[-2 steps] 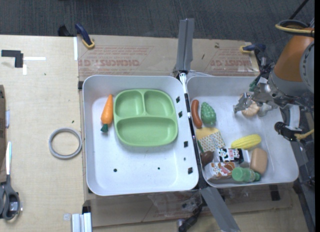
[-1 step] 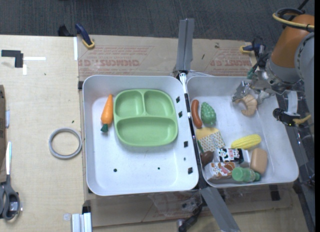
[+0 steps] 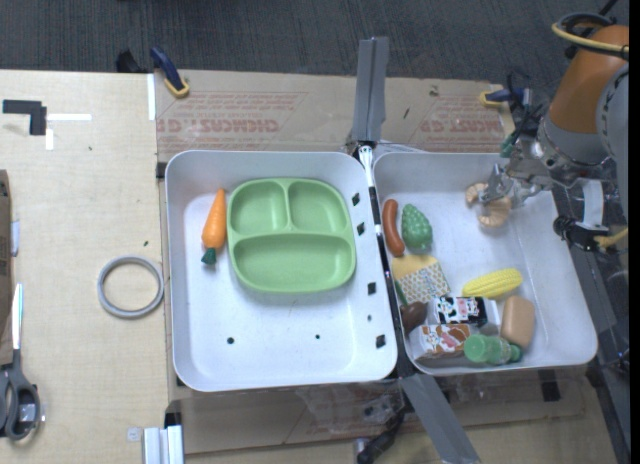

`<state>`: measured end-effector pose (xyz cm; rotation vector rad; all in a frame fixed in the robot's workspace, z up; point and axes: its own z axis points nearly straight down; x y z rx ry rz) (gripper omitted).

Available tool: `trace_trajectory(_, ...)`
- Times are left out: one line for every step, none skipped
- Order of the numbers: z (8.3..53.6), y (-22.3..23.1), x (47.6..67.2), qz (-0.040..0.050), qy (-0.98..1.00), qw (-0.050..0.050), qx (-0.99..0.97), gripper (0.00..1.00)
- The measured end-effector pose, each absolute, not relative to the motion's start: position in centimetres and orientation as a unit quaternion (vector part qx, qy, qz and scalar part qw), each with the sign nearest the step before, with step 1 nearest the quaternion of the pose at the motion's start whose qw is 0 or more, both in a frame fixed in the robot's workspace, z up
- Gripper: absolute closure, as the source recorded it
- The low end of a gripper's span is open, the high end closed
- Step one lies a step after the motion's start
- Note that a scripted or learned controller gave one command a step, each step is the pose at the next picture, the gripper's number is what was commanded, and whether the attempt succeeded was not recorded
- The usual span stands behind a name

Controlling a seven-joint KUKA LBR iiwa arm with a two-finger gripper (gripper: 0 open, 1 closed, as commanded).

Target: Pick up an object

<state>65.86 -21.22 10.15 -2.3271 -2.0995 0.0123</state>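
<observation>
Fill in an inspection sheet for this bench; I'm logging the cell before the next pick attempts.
Surface: bench bearing left bin and right bin.
Job's things: carrot beside green divided plate in left bin; hot dog, corn and more toys in right bin.
Clutter: tape ring, scissors on bench.
Grippers: gripper low at a tan toy; grasp unclear.
Cables: yellow hose on arm.
Surroundings: dark carpet.
</observation>
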Motion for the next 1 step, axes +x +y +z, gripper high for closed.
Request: trace_trajectory(23.49,-13.89,65.94,0.0004,-0.623,-0.001,-0.782,1.0)
